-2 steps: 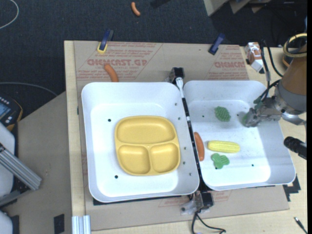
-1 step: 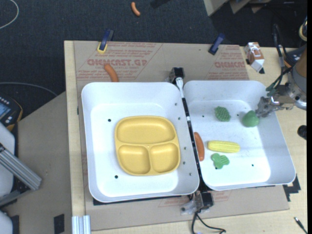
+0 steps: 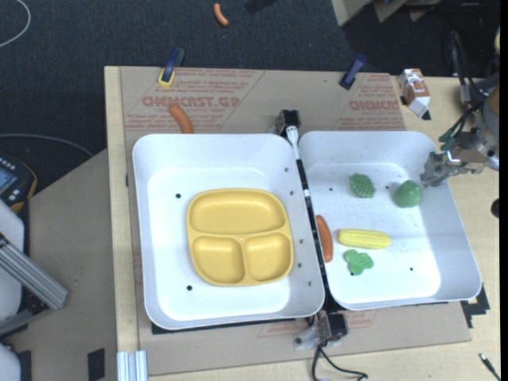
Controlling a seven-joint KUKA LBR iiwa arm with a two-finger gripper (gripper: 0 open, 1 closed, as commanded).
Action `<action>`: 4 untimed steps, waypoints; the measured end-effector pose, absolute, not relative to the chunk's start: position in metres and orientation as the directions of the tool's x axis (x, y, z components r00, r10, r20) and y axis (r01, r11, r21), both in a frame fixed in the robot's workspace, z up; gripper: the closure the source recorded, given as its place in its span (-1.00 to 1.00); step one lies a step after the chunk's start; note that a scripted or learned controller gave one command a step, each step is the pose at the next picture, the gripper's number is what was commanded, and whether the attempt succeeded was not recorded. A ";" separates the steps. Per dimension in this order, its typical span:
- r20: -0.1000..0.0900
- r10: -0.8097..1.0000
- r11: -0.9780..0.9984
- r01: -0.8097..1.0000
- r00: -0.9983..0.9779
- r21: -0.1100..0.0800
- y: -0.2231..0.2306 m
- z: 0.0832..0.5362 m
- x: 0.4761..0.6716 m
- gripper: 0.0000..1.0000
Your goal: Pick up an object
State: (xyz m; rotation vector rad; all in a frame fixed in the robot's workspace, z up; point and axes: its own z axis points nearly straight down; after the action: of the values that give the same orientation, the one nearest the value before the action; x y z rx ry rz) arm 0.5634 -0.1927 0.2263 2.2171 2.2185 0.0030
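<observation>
Looks like a robotics lab or test bench. Two shallow white bins (image 3: 151,213) side by side on a cardboard-covered bench (image 3: 238,94), sheet held by blue clamps (image 3: 170,66). Plastic toy food (image 3: 363,238) and a yellow divided plate (image 3: 238,236) as test props. Loose cables (image 3: 333,363) at the front edge, aluminium framing (image 3: 32,276) at left, dark carpet (image 3: 119,14) beyond.

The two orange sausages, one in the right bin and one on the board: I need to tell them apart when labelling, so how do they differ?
The sausage in the right bin lies against that bin's left wall, running nearly straight up the view. The sausage on the board lies on bare cardboard behind the left bin, at a slant. The bin one looks longer. Both are slim, orange and lying flat.
</observation>
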 end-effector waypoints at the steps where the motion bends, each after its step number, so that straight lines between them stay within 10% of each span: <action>1: 0.003 1.000 0.006 1.000 -0.006 -0.003 -0.140 0.216 0.562 1.00; 4: 0.002 1.000 0.004 1.000 -0.004 -0.003 0.006 0.232 0.553 1.00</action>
State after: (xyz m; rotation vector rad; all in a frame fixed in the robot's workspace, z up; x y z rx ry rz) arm 0.5534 0.0056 0.2317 2.2194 2.2288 -0.0011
